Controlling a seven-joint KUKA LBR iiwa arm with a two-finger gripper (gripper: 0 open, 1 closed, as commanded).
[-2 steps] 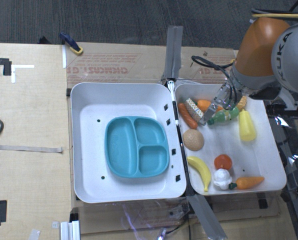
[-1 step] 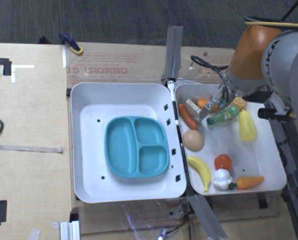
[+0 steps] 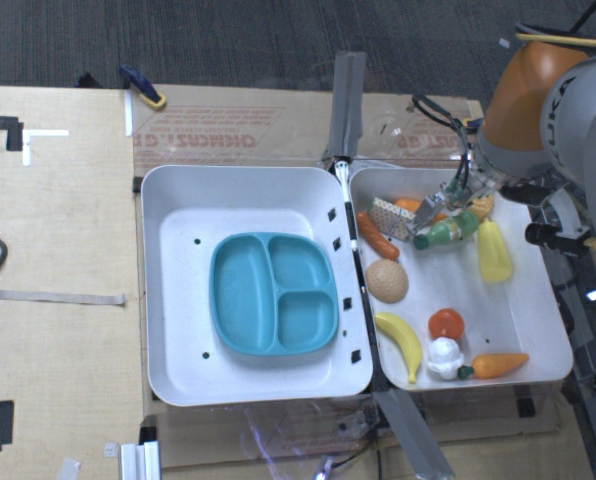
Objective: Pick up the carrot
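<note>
Camera view: two carrots point(image 3: 498, 365) point(image 3: 377, 237), one banana point(image 3: 402, 340); claw point(image 3: 440, 206) state unclear.

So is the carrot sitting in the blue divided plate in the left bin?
No. The carrot lies at the near edge of the right bin, while the blue plate sits in the left bin.

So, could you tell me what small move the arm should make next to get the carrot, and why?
Probably a short shift toward the near edge of the right bin. The gripper sits over the clutter at the bin's far side, by the green bottle, while the carrot lies at the bin's near-right corner, beside the white toy, so it likely has to travel there before descending.
</note>
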